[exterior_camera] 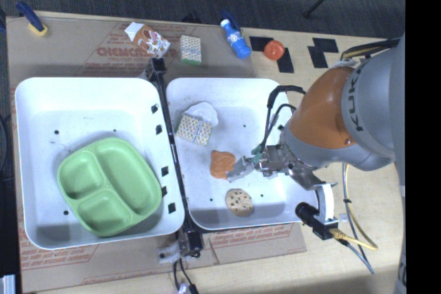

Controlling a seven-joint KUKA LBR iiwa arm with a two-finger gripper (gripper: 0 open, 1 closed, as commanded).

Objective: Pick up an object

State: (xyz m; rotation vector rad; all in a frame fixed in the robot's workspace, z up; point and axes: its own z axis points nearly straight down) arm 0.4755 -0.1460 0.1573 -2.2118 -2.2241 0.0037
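- Gripper of mine sits low in the right bin, its tip just beside the orange object; how far open it is, I cannot tell.
- Left bin holds a green divided plate.
- Cardboard behind shows red lettering, unreadable.
- Patterned box and speckled cookie lie near the orange object.
- My arm reads "KUK".

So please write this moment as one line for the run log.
gripper: in right white bin, beside orange lump, no grasp seen | round speckled cookie: near front wall | green divided tray: left bin
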